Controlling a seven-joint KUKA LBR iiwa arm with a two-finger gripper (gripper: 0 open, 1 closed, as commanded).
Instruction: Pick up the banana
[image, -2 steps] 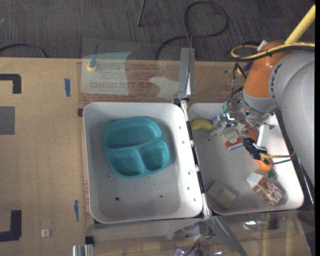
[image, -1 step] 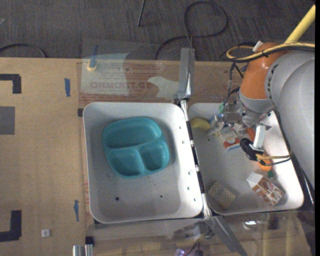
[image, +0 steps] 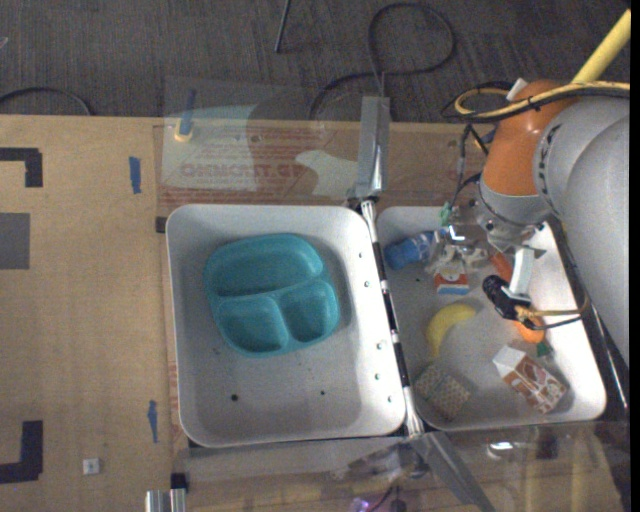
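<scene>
The banana (image: 450, 322) is a short yellow curved piece lying near the middle of the right bin (image: 590, 400). My gripper (image: 463, 248) hangs over the back part of that bin, a little behind the banana and apart from it. It sits just above a small red, white and blue carton (image: 452, 282). I see nothing yellow at the gripper.
A blue object (image: 405, 250) lies at the right bin's back left. A brown textured block (image: 443, 390) and a printed carton (image: 532, 380) lie near its front, an orange piece (image: 531, 332) at its right. The left bin (image: 190, 400) holds a teal divided tray (image: 272, 292).
</scene>
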